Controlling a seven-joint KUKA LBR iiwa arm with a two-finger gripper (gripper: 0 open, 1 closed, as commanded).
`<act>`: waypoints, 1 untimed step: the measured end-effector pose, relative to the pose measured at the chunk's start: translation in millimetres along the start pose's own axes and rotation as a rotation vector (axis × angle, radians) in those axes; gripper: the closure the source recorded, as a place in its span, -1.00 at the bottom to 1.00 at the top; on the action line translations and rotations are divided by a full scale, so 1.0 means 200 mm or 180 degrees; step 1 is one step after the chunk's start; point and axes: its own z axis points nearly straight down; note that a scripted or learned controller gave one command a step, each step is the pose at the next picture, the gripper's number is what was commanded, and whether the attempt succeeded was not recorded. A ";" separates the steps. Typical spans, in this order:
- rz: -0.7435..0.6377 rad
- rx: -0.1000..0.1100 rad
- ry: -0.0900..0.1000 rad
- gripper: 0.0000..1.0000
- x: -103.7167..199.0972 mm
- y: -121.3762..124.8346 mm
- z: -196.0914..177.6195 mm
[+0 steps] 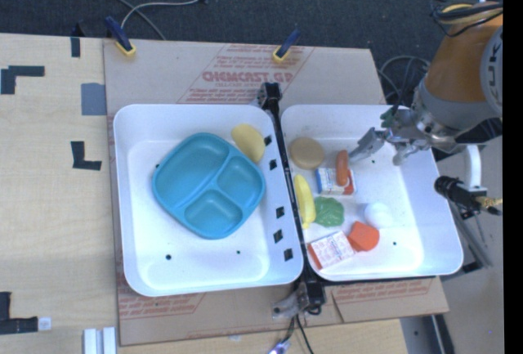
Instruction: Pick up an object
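Gripper (pixel 377 146) is hanging wide open over the right bin (pixel 425 205), so I'd drop straight onto the sausage (pixel 342 168).

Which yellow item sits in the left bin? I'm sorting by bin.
The lemon, beside the blue plate. The banana lies in the right bin, along the divider.

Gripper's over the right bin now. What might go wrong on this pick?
The gripper hangs above a tight cluster: hot dog, carton and bun lie close together, so it might nudge a neighbour or close on two things. The white egg barely stands out from the bin, and looks round enough to slip.
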 end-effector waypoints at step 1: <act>-0.0002 0.0009 0.0000 -1.00 0.03 0.11 0.37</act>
